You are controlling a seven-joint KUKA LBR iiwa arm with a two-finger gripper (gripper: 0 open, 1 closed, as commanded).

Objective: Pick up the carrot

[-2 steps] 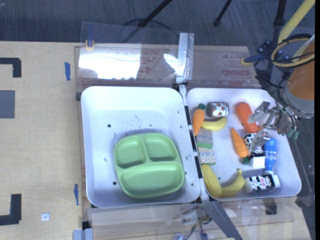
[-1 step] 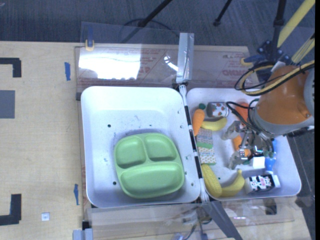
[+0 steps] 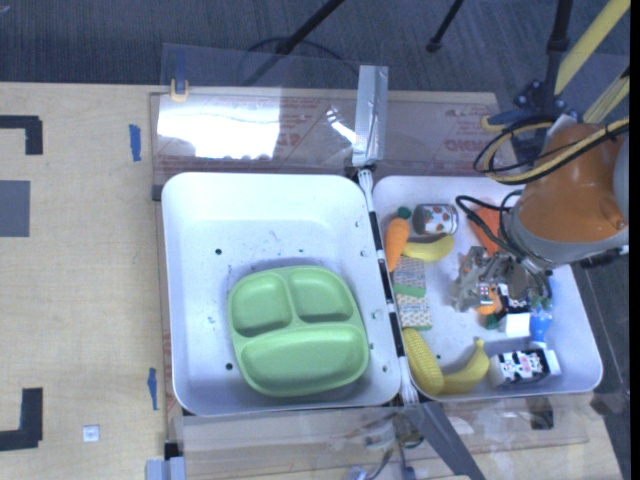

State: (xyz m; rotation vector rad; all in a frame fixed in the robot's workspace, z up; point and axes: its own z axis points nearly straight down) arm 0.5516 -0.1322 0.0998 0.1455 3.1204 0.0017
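Observation:
The carrot, orange with a green top, lies at the far left of the right bin, close to the divider, pointing toward the near side. My gripper hangs low over the middle of that bin, to the right of the carrot and about a hand's width from it. Its metal end sits among small items, and nothing can be made out between it and the carrot. The arm's orange band is above and to the right.
Near the carrot are a yellow banana, a patterned block and a grey round toy. A long yellow piece, a cow-print box and a blue bottle lie nearer. The left bin holds a green divided plate.

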